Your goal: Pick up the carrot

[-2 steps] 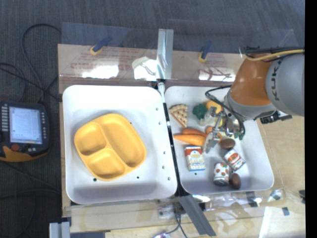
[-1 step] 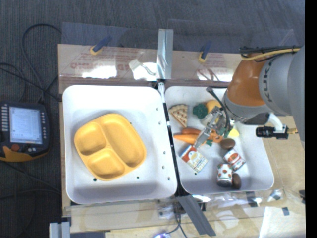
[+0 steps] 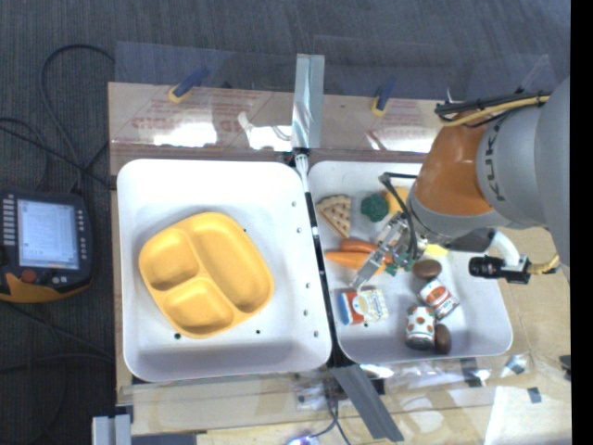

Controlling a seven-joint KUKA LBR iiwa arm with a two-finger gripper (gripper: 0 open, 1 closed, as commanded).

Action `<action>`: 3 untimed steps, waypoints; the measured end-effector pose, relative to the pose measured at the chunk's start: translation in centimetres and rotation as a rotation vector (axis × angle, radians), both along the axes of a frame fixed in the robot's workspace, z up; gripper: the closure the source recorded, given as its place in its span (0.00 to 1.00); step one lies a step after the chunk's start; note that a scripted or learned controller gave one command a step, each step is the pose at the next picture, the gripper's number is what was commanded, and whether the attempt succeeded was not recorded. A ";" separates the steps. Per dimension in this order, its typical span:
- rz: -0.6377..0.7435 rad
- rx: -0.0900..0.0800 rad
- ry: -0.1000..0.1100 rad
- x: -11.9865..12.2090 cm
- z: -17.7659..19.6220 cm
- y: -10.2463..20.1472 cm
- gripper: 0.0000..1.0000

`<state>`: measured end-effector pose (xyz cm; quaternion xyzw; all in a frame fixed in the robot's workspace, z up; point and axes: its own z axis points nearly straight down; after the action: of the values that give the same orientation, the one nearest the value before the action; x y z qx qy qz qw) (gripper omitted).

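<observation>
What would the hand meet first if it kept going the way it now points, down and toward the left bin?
Probably the carrot: the hand points straight at it. Height above it is unclear from this slanted view.

Claw [image 3: 378, 260] touching carrot [image 3: 346, 252]

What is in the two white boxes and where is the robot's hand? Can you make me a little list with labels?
left bin: white, holds a yellow tray with three compartments
right bin: white, holds toy food
carrot: orange, lying near the right bin's left wall
hand: low over the right bin, right at the carrot's right end
near the carrot: waffle piece above it, small carton below it
other items: green piece, two cans, brown round pieces
arm: grey with orange band, coming from the right
</observation>
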<state>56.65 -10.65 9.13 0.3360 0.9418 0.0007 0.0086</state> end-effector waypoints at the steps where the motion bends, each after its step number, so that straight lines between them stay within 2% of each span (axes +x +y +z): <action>1: 0.001 -0.004 -0.003 0.1 1.0 0.0 1.00; 2: 0.080 0.004 0.006 3.4 9.7 8.2 1.00; 3: 0.010 0.005 0.018 -3.4 9.2 13.8 1.00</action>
<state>53.26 3.17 18.33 0.3315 0.9434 0.0001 -0.0009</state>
